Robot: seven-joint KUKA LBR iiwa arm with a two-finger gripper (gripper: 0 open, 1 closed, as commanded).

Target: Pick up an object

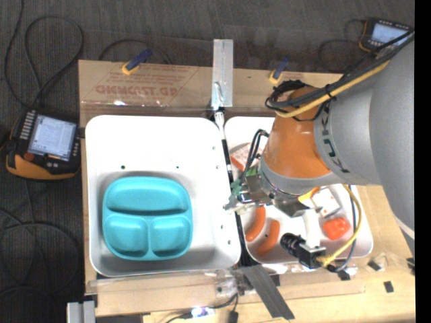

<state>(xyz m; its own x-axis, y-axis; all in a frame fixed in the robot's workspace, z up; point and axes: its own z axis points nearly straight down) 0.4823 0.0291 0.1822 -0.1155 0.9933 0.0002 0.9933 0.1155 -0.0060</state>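
Here the arm [316,147] reaches down into the right bin [363,247], its gripper [252,197] low near the dividing wall (whether clenched or released, I cannot tell). An orange sausage-shaped piece [262,233] lies just below it, curved, long axis roughly up-down. The left bin [148,130] holds a turquoise divided tray [147,215].

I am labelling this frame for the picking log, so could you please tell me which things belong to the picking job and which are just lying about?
Job:
- arm, lowered into the right bin
- curved orange object
- round orange-red object

Lying about:
- left bin, holding a teal divided tray
- handheld pendant on the floor
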